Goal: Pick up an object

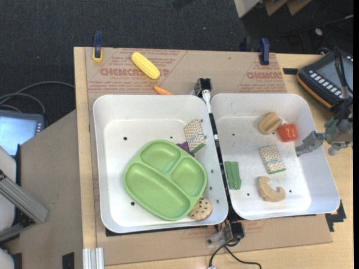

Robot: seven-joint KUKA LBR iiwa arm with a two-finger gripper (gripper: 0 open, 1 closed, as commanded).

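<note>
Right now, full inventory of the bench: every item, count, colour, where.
Bins: 2, white, side by side on the bench.
Divided plate: 1, green, left bin.
Patterned blocks: 2, one in left bin above the plate, one mid right bin.
Cookie: 1, tan with dark chips, left bin, at the plate's lower edge.
Green strip: 1, right bin, left side.
Bread pieces: 2, tan, right bin top and bottom.
Red item: 1, right bin.
Corn: 1, yellow, bench behind left bin.
Carrot: 1, orange, bench.
Gripper: 1, grey, right bin's right edge.
</note>
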